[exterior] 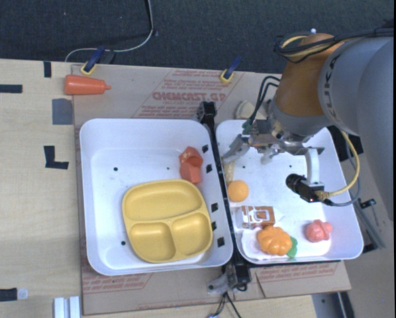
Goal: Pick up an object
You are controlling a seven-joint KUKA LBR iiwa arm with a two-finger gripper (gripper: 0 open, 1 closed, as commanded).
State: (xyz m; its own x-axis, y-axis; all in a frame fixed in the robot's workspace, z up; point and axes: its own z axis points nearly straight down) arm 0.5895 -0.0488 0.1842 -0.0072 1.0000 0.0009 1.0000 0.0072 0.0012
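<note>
The arm [344,78] comes in from the right and hangs over the back of the right bin [340,244], its orange band sitting above the wrist. The claw [251,143] is low over the bin's back left corner, close to the divider between the 2 bins. From where I stand I cannot tell whether it is open or closed, and I see nothing caught in it.

In the right bin an orange ball [238,191] lies near the left wall, just in front of the claw and apart from it. Nearer the front lies a small white and orange packet [256,215], and just beside it at the front edge sits a small pumpkin [275,240] with a bit of green at its side. A pink toy [318,230] rests near the front right corner, well apart from the claw. A black cable end [302,187] hangs over the middle of the bin.

The left bin [105,151] holds a yellow tray [166,218] with 3 compartments, and a red block [191,164] sits behind it against the right wall.

On the table [26,197] behind the left bin lies an orange bottle [85,85] on its side
</note>
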